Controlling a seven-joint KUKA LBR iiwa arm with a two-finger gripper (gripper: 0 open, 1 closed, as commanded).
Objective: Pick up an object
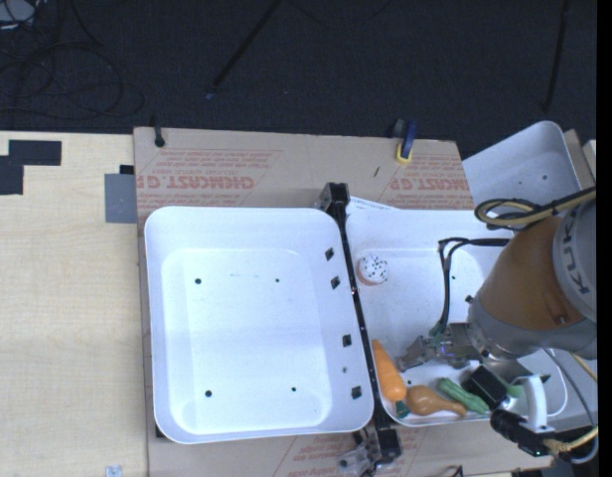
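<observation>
My gripper (425,351) reaches down into the right bin (410,241) from under the orange-banded wrist, its metal fingers just above the front of the bin. An orange carrot-shaped piece (387,371) lies against the bin's left wall, just left of the fingers. A tan pear-shaped piece (430,400) and a green piece (463,394) lie at the front edge, below the gripper. A small white speckled ball (373,269) rests farther back by the divider. Nothing shows between the fingers.
The left bin (246,326) sits beside the right one, split from it by a black divider rail (351,306). Both rest on a cardboard sheet (286,172) with a blue-and-yellow clamp (405,140) at its back edge. Cables loop over the arm at right.
</observation>
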